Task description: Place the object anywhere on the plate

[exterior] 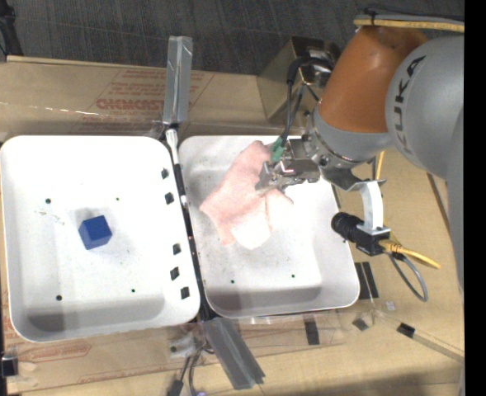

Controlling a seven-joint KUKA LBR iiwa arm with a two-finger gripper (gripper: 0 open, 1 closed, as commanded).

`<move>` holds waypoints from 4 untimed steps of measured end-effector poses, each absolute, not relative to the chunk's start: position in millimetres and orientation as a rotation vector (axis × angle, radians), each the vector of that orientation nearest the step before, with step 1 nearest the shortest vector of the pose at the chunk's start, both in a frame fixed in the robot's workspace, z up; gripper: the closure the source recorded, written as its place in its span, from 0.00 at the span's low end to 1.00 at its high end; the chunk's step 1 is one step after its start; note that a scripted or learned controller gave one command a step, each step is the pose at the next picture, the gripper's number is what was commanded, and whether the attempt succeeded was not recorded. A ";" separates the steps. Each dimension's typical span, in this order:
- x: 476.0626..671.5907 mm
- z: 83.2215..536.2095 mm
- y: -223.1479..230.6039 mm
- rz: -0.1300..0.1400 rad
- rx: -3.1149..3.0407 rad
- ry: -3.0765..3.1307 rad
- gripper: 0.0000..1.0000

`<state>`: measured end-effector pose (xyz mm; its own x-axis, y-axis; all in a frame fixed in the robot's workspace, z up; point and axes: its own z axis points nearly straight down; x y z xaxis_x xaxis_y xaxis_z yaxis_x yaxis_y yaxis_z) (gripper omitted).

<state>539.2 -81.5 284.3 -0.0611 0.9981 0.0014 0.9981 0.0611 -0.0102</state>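
**Gripper over pink cloth in the right-hand bin**

Nearest the camera, the front walls of the two white bins are lying along the bench's near edge, the left bin and the right bin meeting at a grey divider strip with small black clips.

In the left bin, a blue cube is sitting alone on the floor, left of centre and well apart from the walls.

Further in, in the right bin, a pink cloth is lying crumpled across the middle and upper part of the floor, its upper end reaching toward the bin's far wall. A paler, whitish patch is showing at its lower edge; whether that is a plate under the cloth cannot be told.

The gripper is hanging over the cloth's upper right part, touching or just above it. Its fingers are lost against the cloth and metal, so whether the jaws are spread or pinching cannot be told.

Behind it, the arm with its orange band is reaching in from the right, above brown cardboard at the far side.
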 end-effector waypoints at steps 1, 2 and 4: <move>540.0 229.9 -79.7 0.011 -2.137 -2.292 1.00; 553.5 231.2 -26.4 0.008 -1.630 -2.678 1.00; 590.3 226.8 49.8 0.002 -0.447 -3.108 1.00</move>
<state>590.3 49.8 226.8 -0.9594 0.2821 0.0017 0.2821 0.9594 -0.0016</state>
